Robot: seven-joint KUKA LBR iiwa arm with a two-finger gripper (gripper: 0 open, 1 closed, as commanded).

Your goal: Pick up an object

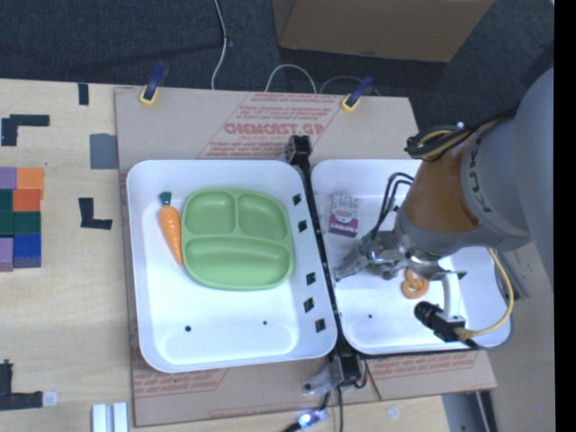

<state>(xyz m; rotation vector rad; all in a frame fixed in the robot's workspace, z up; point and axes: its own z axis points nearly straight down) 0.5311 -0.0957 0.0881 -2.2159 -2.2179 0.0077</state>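
The gripper (396, 264) hides part of the right bin (396, 336) floor; its finger state is unreadable

Red print runs across the brown cardboard sheet (270, 129) under the two bins, and its biggest line reads roughly "CHEMCAST GP", upside-on to the camera's top edge. Smaller red lines sit above and below it, too fine to make out. More red lettering peeks out along the sheet's lower edge, unreadable. The small pink-and-white packet (343, 214) in the right bin carries printing, but it's too blurred to read.
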